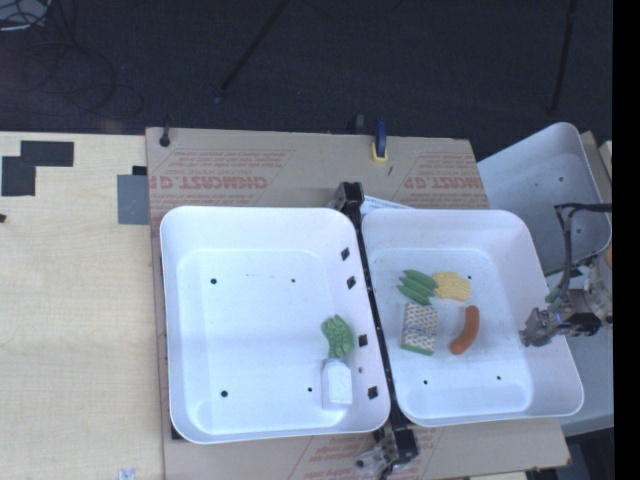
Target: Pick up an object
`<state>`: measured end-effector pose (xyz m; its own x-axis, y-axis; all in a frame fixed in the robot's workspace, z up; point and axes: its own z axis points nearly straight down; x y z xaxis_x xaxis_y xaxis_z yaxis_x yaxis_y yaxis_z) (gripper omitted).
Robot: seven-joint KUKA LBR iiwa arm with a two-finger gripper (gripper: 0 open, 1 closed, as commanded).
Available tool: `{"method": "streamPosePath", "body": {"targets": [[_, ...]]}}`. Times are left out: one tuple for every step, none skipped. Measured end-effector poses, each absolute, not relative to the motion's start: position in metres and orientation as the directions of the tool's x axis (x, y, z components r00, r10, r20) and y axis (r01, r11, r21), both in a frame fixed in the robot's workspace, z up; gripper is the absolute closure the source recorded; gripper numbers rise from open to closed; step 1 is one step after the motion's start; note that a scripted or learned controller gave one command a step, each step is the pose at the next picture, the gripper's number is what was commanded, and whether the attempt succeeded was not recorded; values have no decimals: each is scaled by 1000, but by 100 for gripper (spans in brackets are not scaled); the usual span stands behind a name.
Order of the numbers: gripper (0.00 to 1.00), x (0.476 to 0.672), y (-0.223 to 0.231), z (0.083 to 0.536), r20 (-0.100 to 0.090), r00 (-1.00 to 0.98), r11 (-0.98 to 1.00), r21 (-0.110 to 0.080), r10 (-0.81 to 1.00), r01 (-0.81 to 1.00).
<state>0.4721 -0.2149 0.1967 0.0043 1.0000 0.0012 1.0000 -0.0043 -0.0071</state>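
The right bin (500, 400) holds a green pod-like item (418, 286), a yellow corn piece (452, 286), a pale checkered block (420, 328) and an orange-red sausage (465, 330), clustered near its middle. In the left bin (200, 408), close to the right wall, lie a green leafy item (340, 336) and a white block (337, 382). My gripper (541, 329) hovers at the right rim of the right bin, about 75 pixels right of the sausage and apart from every object. It looks small and blurred.
A black divider with clips (358, 298) runs between the two bins. Both bins rest on a cardboard sheet (260, 173) over a wooden bench (70, 318). A grey-white panel (540, 173) stands behind the right bin.
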Motion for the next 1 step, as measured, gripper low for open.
{"method": "streamPosePath", "body": {"targets": [[100,477,-212,86,-1,0,0,2,1000,1000]]}}
